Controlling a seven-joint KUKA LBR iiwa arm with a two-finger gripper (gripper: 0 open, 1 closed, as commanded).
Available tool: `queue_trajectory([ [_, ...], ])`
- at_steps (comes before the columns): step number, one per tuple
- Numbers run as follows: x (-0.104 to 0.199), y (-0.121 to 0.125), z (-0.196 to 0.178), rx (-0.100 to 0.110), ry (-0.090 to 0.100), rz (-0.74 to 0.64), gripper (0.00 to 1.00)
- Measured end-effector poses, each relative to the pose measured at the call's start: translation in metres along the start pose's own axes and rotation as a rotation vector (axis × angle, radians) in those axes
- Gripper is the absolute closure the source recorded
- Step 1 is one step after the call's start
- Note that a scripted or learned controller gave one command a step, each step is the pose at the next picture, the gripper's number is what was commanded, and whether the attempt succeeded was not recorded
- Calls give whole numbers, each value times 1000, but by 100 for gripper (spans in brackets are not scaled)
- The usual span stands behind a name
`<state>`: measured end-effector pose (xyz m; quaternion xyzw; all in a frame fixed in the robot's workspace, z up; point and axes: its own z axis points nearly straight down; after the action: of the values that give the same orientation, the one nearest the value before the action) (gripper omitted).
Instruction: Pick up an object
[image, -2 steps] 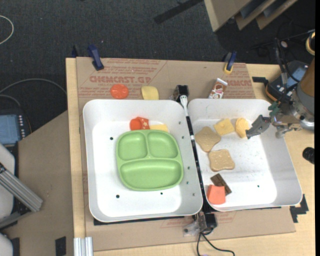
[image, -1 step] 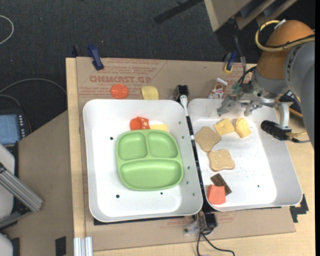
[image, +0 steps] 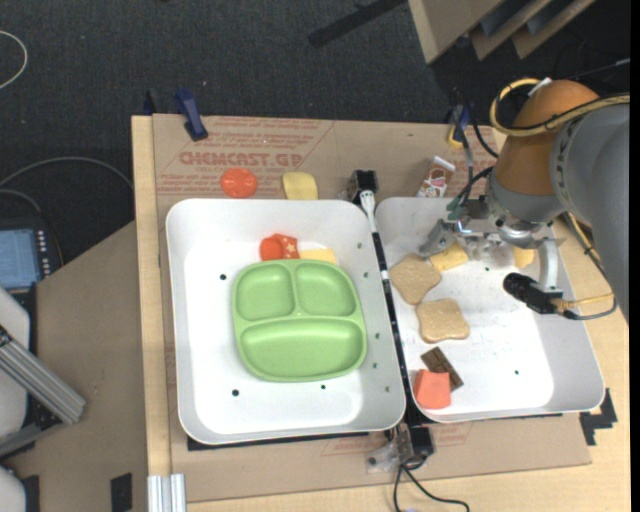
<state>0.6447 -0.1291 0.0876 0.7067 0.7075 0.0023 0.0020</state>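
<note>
My gripper (image: 462, 232) hangs low over the far left part of the right bin (image: 560, 370), below the arm's orange band. A small yellow piece (image: 451, 259) lies just under and in front of it; I cannot tell whether they touch. Two tan toast-shaped pieces (image: 413, 278) (image: 441, 320) lie on the bin floor to the gripper's front left. Nearer the front edge are a brown chocolate-like bar (image: 440, 362) and a red-orange block (image: 432, 390). Another yellow bit (image: 522, 258) peeks out beside the arm.
The left bin (image: 200, 330) holds a green divided plate (image: 298, 320), with a red item (image: 279, 247) and a yellow item (image: 319, 256) behind it. On the cardboard beyond the bins lie an orange disc (image: 238, 182), a yellow lump (image: 299, 186), a black object (image: 363, 183) and a small carton (image: 435, 178).
</note>
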Motion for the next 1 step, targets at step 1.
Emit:
queue_trajectory([
  [1,-2,1,-12,-4,-5,2,100],
])
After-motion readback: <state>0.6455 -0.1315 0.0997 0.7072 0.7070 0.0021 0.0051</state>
